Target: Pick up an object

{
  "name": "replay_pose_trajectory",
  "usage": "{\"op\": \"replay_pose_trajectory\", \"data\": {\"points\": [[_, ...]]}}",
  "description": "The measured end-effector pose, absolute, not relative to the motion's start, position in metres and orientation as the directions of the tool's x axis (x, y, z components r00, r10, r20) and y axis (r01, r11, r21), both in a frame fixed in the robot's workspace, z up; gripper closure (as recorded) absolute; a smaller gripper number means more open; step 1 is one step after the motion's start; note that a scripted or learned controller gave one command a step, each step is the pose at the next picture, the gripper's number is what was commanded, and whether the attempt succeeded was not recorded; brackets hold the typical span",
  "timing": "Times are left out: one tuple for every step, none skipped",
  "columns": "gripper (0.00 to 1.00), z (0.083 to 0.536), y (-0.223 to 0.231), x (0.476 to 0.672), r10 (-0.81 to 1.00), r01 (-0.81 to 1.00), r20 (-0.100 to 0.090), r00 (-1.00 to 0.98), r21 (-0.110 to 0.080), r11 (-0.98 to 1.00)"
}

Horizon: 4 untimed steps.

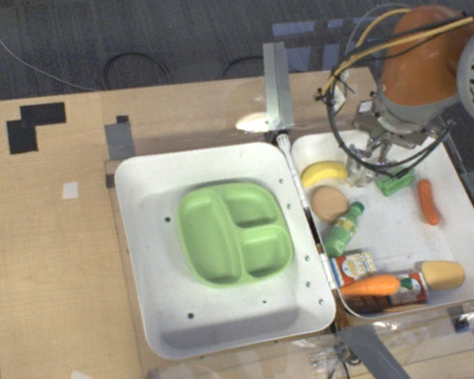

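Observation:
My gripper (372,158) hangs low over the back of the right bin (473,233), under the grey and orange wrist. It is just right of a yellow banana-like fruit (323,172) and just left of a small green block (396,182). Nothing is visibly held in it. In front of it lie a brown egg-shaped object (329,204) and a green bottle (345,230). A red sausage (429,201) lies to the right.
Along the right bin's front edge sit a carrot (375,285), a small printed box (354,265) and a tan, bread-like object (442,274). The left bin (158,284) holds a green divided plate (233,233). A metal divider (304,209) separates the bins.

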State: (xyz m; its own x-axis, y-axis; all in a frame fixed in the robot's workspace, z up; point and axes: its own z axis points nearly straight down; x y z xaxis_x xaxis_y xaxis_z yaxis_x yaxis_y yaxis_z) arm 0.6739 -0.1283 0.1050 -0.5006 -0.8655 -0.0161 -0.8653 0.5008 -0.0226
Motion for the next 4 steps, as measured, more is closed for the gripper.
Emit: {"op": "replay_pose_trajectory", "data": {"points": [[1.0,0.24,-0.16,0.671,-0.901,-0.901,-0.007,-0.434,-0.023,0.434],[1.0,0.31,-0.207,0.671,-0.91,-0.91,-0.005,-0.415,-0.017,0.415],[1.0,0.205,-0.204,0.631,-0.986,-0.986,-0.004,-0.167,-0.003,0.167],[1.0,0.287,-0.108,0.663,-0.974,-0.974,-0.007,-0.227,-0.017,0.227]]}}
